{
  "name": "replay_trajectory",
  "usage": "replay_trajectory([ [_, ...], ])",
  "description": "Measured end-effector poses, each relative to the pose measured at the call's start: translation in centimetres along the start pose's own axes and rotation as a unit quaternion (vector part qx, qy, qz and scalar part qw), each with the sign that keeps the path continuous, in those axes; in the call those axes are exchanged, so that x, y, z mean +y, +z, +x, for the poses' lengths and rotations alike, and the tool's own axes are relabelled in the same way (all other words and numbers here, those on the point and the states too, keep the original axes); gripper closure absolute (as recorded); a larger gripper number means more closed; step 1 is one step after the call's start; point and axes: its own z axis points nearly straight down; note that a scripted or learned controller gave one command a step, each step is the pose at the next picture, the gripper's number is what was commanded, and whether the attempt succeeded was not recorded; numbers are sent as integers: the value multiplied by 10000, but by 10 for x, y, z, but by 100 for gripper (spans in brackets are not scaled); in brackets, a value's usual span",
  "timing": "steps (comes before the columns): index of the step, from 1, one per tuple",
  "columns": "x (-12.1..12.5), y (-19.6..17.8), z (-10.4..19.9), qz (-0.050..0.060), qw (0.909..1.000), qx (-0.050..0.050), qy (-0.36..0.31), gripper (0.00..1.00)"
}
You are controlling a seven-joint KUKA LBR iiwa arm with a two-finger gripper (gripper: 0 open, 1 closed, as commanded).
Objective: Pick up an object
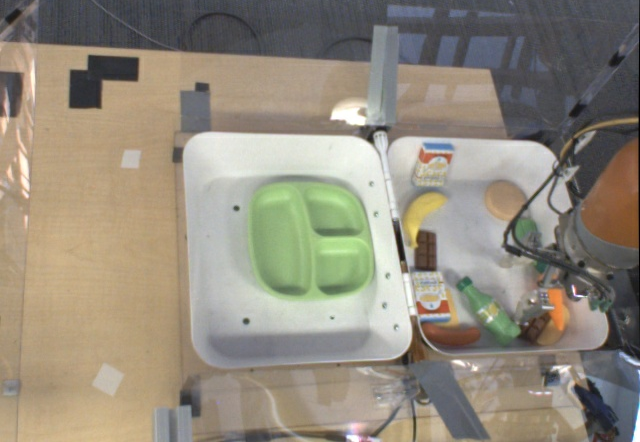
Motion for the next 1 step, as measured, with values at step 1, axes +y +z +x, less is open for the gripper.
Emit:
replay_trajectory([
  [1, 1, -15, -6, 24, 9999, -88, -46, 100],
])
